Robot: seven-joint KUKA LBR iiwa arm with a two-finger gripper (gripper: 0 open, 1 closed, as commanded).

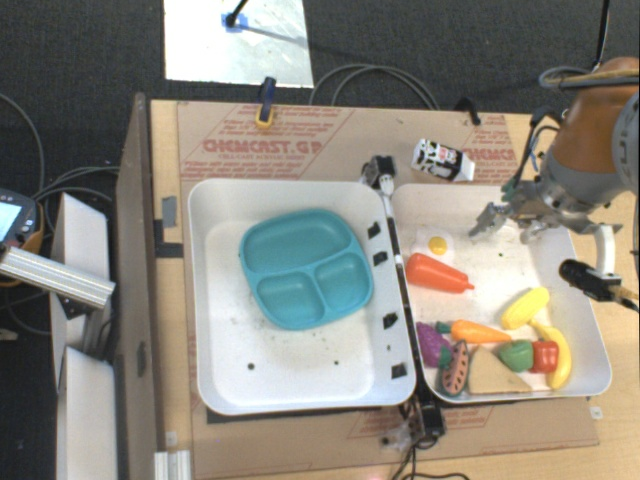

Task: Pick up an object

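Observation:
The right bin (590,320) holds several toy foods. A fried egg (437,243) lies near its left wall, with a large orange carrot (437,273) just in front of it. Nearer the front are a yellow lemon (525,306), a small carrot (478,332), a purple eggplant (430,343), a green pepper (516,353), a red piece (545,355), a banana (560,360) and a bread slice (492,375). My gripper (508,224) hovers over the bin's back part, right of the egg. It is open, with nothing between its fingers.
The left bin (225,368) holds a teal divided plate (305,268). A black-and-white carton (443,160) lies on the bench behind the right bin. A yellow clamp (265,103) sits on the bench's back edge. Black clips line the divider between the bins.

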